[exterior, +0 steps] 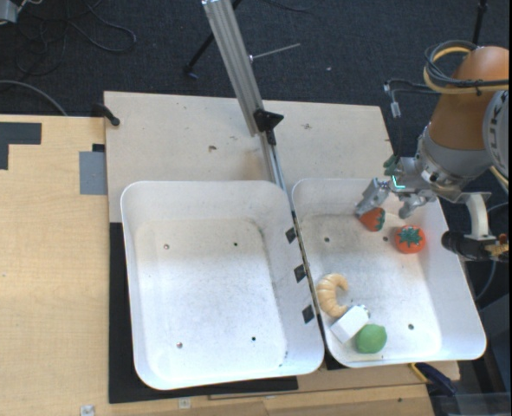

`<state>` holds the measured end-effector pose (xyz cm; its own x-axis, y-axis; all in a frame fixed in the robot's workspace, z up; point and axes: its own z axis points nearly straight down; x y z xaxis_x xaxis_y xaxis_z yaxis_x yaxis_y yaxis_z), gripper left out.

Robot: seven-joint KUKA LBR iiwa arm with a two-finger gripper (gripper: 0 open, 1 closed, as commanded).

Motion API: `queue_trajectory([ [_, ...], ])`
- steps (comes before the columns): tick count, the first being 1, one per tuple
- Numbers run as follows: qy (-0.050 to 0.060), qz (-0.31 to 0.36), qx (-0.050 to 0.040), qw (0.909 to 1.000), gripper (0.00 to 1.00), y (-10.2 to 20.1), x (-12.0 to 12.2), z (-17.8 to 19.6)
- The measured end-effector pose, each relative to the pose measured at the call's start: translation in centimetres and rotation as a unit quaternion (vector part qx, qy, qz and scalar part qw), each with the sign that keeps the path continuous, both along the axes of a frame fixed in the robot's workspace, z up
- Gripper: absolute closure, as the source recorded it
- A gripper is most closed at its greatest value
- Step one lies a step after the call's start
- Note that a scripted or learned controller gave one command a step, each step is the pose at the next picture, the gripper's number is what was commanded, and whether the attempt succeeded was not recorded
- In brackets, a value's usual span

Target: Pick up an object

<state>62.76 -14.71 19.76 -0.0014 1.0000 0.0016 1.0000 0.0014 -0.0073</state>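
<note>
Risk comes first here: we judge that the small orange-red object [372, 219] at the fingertips could slip out, because it looks round and smooth and seems caught only at its upper edge. It also lies close to the back wall of the right bin [463, 319], so a crooked lift could knock it against the rim. A second hazard is the tomato-like toy [409, 239] just beside it to the right; a stray finger could nudge that one and leave us with nothing picked.

Our end effector [385, 199] hangs over the far part of the right bin, below the arm's orange band. Its fingers are spread a little, with the left one touching or nearly touching the top of the orange-red object. We cannot tell whether the object truly sits between both fingers, nor whether it is lifted or resting on the bin floor, so we cannot tell if the fingers are clamped on it or merely beside it.

Other candidates lie well apart, near the front of the same bin: a tan croissant-shaped toy [331, 293], a white block [349, 322] touching it, and a green ball [371, 338] against the block. The left bin [143, 232] sits alongside on the desk [186, 137].
</note>
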Motion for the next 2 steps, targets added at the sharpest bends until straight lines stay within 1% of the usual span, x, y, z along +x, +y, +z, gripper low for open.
queue_trajectory([
  [1, -0.002, 0.001, -0.0005, 1.0000, 0.00, 0.0, 0.1, 0.3],
  [2, 0.000, 0.001, 0.0000, 1.0000, 0.00, 0.8, 0.7, -4.9],
])
